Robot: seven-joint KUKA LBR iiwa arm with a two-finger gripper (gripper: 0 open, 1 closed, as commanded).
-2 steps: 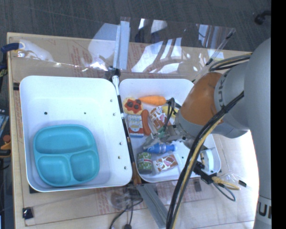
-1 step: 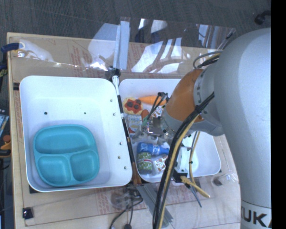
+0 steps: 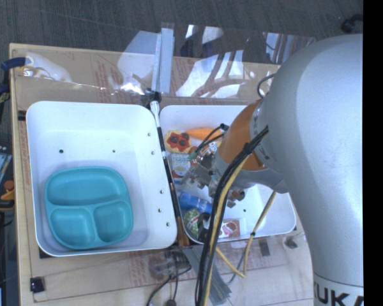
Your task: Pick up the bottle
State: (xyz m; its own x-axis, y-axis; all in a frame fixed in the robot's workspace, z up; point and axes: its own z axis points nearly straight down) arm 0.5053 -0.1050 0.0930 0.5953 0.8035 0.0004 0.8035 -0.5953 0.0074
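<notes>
- Gripper: you find it low in the right bin, at the centre of the frame, below the arm's orange band and among cables; whether it stands wide, narrow or closed on anything cannot be told (dark hardware and wires mask it).
- Bottle: you see a blue shape, taken here to be the bottle, near the left wall of the right bin, just below the gripper in the frame and close to it; contact between the two cannot be judged.
- Governing relation: the bottle lies toward the lower edge of the frame from the gripper, slightly left, with its long axis running roughly left to right with a slight downward tilt to the right (a judgement, since only part of it is exposed).
- Neighbours: an orange carrot-like item and a red-topped packet sit above the gripper in the frame; a green-patterned item lies just below the bottle.
- Left bin: it carries a teal divided tray at lower left, well apart from the work.
</notes>
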